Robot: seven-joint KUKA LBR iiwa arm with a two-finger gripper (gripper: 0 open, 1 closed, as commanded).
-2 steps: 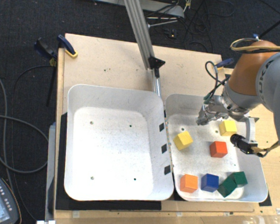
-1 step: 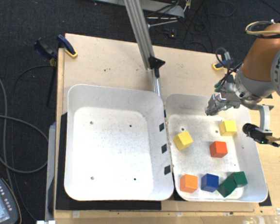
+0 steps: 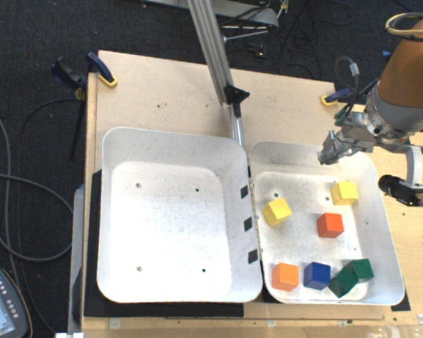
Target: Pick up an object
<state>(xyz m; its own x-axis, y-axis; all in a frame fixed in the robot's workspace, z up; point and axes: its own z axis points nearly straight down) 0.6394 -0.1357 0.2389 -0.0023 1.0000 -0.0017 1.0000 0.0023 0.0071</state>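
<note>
The gripper (image 3: 330, 154) hangs at the upper right of the frame, over the far rim of the right bin (image 3: 389, 239), and whether it is wide or narrow cannot be told from this slant; nothing shows in its grasp. In that bin lie two yellow blocks, one (image 3: 345, 192) just below the gripper and one (image 3: 277, 211) toward the middle of the frame, with a red block (image 3: 330, 225) between and below them. Along the near edge sit an orange block (image 3: 285, 275), a blue block (image 3: 318, 275) and two green blocks (image 3: 353, 277) touching each other, while the left bin (image 3: 114, 193) lies beside it.

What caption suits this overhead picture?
Grey-and-orange arm's gripper hovers over right white bin holding six small coloured blocks.
</note>
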